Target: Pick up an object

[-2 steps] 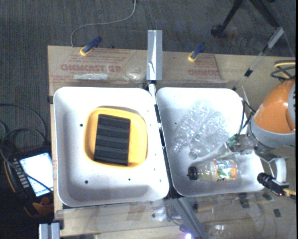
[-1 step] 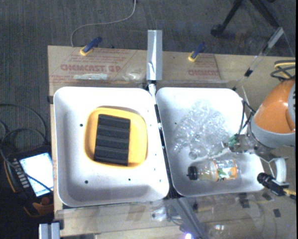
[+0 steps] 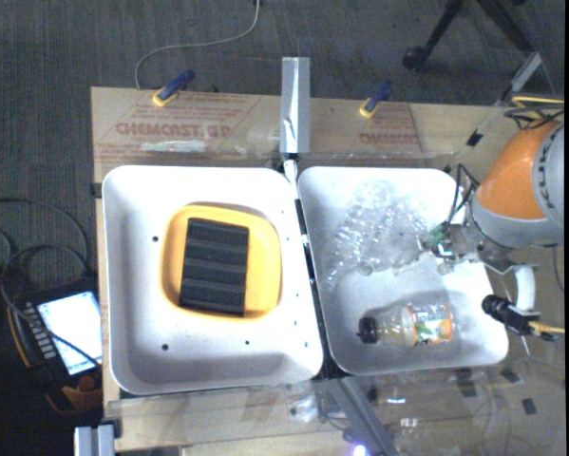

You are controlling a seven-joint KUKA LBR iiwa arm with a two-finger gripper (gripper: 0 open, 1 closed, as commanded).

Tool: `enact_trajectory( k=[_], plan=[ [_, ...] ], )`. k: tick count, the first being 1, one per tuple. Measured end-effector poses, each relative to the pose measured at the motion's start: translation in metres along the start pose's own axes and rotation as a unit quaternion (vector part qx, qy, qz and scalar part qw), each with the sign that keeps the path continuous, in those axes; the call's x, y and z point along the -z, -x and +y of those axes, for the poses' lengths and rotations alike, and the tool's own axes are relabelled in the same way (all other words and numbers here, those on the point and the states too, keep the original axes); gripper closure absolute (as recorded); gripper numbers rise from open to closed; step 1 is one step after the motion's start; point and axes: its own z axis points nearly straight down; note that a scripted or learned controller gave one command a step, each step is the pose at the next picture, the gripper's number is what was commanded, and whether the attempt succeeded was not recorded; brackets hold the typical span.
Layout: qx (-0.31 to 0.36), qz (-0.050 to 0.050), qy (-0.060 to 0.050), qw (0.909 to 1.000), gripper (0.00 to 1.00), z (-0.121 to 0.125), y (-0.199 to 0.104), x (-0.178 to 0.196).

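the arm (image 3: 526,183) comes in from the right and sits over the right edge of the right bin (image 3: 474,345), its orange band showing above the grey wrist, placed as if to work over that bin's contents. the gripper (image 3: 445,240) seems to be low near the bin's right wall, next to a heap of crumpled clear plastic (image 3: 374,231), but the parts there are small and dark and i cannot tell how it is set or whether anything is in it. the likeliest thing to pick is the bottle (image 3: 409,324), lying on its side near the front of the right bin, dark cap pointing left, orange label around its middle, well apart from the wrist. lying flat like that, it would probably take a grasp across its body. in the left bin (image 3: 132,255) a yellow tray (image 3: 270,255) holds a black ribbed block (image 3: 215,266), centred and untouched. both bins rest side by side on a bench topped with a brown board (image 3: 199,122), held by two blue and yellow clamps (image 3: 173,87) at the back edge. grey carpet lies around it, with cables and a lit tablet (image 3: 70,329) on the floor to the left.
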Motion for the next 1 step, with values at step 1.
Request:
enact_trajectory(
  k=[1],
  plan=[
    [0.076, -0.006, -0.003, 0.9971, 0.0, 0.0951, 0.009, 0.0182]
  ],
)
